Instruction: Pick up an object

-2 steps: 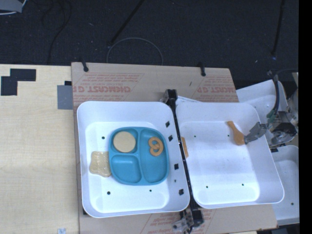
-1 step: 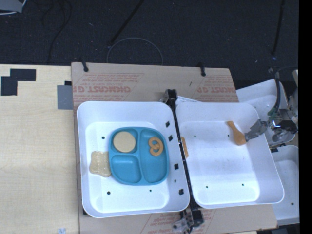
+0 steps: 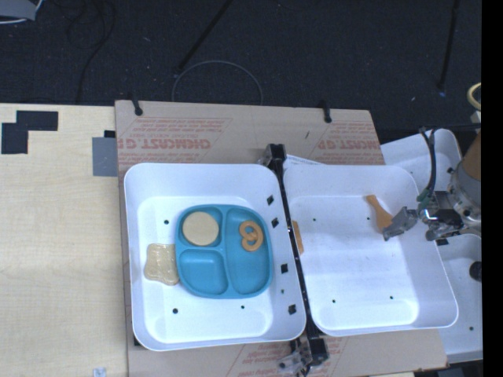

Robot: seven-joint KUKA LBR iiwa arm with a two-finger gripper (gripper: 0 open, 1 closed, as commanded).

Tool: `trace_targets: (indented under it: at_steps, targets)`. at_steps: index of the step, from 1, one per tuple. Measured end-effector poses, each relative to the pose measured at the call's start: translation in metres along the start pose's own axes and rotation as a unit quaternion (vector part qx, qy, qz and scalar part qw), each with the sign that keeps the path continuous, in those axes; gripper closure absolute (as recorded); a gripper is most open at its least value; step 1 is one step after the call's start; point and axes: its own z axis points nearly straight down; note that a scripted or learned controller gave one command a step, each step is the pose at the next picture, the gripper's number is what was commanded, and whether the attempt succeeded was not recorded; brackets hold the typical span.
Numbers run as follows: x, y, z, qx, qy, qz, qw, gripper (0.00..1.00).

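Blue tray (image 3: 224, 269) in left bin (image 3: 149, 210), hand (image 3: 397, 225) above right bin (image 3: 354, 289)

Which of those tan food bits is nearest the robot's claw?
The small tan piece in the right bin, just beside the gripper; the others lie in the left bin.

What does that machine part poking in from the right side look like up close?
Little of it is in the frame. The gripper is a small grey metal piece with dark parts behind it, mounted on a silvery-grey wrist block. A black cable loops up from the wrist. At the edge of the frame there is a tan, orange-tinted patch of the arm.
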Motion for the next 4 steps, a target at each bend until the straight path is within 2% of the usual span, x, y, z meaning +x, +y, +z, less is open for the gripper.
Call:
trace_targets:
  at_steps: [2,3,4]
  targets:
    - [0.0,-0.003,0.128,0.001,0.001,0.0,1.0,0.0]
    - [-0.001,-0.002,0.115,-0.001,0.0,0.002,1.0,1.0]
    - [-0.001,-0.003,0.051,-0.005,-0.002,-0.001,1.0,1.0]
